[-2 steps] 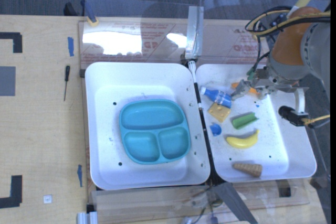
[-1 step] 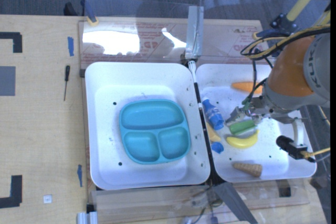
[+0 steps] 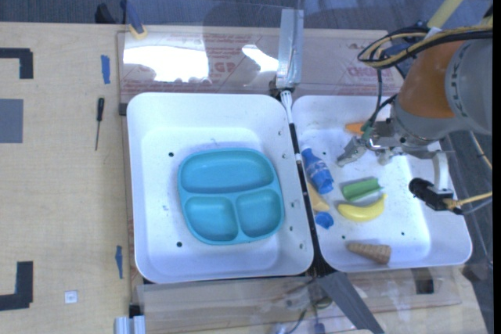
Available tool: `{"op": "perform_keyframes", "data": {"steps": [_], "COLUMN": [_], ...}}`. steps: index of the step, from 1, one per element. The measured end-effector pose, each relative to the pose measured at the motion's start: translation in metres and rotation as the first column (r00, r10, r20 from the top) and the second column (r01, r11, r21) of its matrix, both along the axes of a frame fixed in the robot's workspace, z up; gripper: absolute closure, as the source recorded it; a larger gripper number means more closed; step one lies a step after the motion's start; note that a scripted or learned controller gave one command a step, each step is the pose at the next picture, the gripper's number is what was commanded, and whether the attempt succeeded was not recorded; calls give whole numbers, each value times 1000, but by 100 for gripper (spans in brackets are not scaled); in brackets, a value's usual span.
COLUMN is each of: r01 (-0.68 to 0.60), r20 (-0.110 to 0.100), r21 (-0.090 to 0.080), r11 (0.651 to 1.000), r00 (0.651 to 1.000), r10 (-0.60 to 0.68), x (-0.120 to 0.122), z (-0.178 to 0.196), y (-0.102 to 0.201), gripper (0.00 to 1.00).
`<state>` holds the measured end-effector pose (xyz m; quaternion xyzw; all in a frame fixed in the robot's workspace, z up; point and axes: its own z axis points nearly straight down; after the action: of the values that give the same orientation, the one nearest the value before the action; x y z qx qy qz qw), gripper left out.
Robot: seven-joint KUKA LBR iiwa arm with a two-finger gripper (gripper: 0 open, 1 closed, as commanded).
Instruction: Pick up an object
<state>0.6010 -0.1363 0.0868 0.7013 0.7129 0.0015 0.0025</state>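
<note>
The objects available for picking lay in the right bin [image 3: 450, 242], one of two shallow white bins set side by side on the desk [image 3: 55, 192]. Near the middle of that bin a green object [image 3: 360, 188] rested just above a yellow banana [image 3: 362, 209], the two touching or nearly so. Along the bin's left wall stood a blue bottle-like object [image 3: 317, 170], tilted, with a small blue piece [image 3: 324, 220] lower down and a yellow item partly hidden between them. A brown cone-shaped object [image 3: 369, 250] lay near the front edge, apart from the others. A small orange object [image 3: 355, 127] showed toward the back of the bin, just beside the gripper.

The gripper [image 3: 354, 151] hung over the upper middle of the right bin, above and to the left of the green object, its tip pointing down and to the left. Nothing could be seen between its fingers, and whether they were spread or pressed together could not be told. The arm [image 3: 442, 90], grey with an orange band, reached in from the right.

The left bin [image 3: 149, 121] held a light blue divided plate [image 3: 230, 194] with three compartments, placed near its centre. A clear panel [image 3: 203, 59] stood behind both bins.
</note>
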Motion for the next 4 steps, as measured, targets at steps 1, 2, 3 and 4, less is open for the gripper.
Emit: {"op": "perform_keyframes", "data": {"steps": [1,2,3,4], "r01": [31,33,33,-87], "r20": [-2,6,4,1], "r21": [2,-1,0,-1], "r11": [1000,999,999,996], "r00": [1000,999,999,996], "r10": [-31,-33,-33,87], "x": [-61,-59,-59,-116], "z": [1,12,12,1], "y": [18,17,17,-8], "gripper": [0,100,0,0]}}
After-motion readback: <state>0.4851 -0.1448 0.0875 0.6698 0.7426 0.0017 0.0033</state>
